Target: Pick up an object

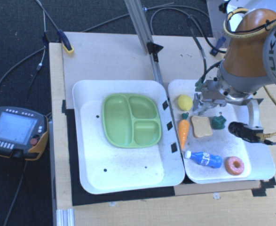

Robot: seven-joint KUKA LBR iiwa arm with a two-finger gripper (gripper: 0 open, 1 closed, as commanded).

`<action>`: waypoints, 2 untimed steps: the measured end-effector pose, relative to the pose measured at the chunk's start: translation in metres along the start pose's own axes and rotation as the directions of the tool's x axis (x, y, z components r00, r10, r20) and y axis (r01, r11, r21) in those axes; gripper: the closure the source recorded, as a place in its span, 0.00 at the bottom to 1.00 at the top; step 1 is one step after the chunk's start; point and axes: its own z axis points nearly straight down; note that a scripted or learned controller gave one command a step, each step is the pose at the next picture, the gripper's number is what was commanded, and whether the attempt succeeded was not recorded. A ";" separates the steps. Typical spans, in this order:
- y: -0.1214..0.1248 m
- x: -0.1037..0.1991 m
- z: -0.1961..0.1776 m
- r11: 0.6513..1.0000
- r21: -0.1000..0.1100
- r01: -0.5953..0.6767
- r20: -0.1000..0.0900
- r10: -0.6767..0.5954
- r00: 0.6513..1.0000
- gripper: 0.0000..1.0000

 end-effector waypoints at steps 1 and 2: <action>0.017 0.056 0.013 1.000 0.000 -0.001 0.000 0.001 1.000 1.00; 0.033 0.109 0.010 1.000 -0.001 -0.001 0.000 0.001 1.000 1.00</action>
